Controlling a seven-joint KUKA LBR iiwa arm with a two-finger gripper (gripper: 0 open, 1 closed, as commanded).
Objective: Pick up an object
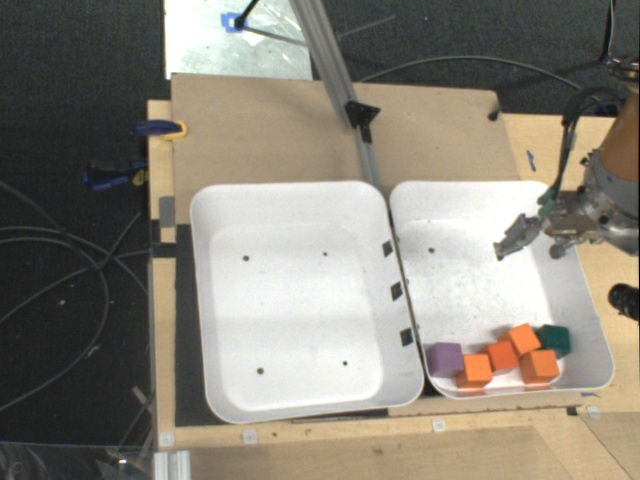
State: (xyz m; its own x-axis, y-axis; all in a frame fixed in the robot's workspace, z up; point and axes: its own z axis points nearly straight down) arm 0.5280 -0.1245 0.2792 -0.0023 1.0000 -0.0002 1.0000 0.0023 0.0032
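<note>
Reaching in from the right, the tool (520, 236) hangs over the right bin (470, 268) near its right wall, with nothing between its fingers; how far they are spread I cannot tell. Along that bin's near edge sit a purple block (445, 357), four orange blocks (502, 356) and a dark green block (555, 340), crowded together.

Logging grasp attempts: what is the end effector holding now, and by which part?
Nothing: the end effector hangs bare above the right bin, away from the blocks.
</note>
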